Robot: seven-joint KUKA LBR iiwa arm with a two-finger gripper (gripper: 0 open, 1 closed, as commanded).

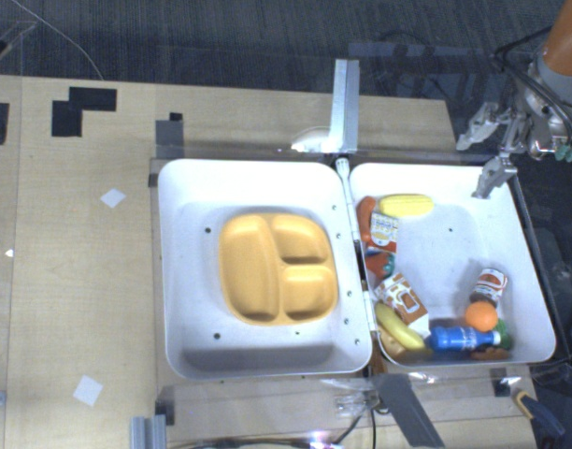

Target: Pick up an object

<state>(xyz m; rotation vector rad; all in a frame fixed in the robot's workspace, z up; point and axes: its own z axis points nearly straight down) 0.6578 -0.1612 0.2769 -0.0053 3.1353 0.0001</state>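
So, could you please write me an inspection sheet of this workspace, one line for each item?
Surface: wooden bench bearing left bin and right bin, side by side.
Job's things: in the right bin, yellow corn-like piece, red packet, small carton, banana, blue bottle, orange ball, red-and-white can.
Clutter: yellow divided tray in the left bin; black tape marks on the bench.
Grippers: gripper above the right bin's far right corner, nothing between its fingers.
Cables: thin wires on the dark floor, far left.
Surroundings: dark carpet beyond the bench.
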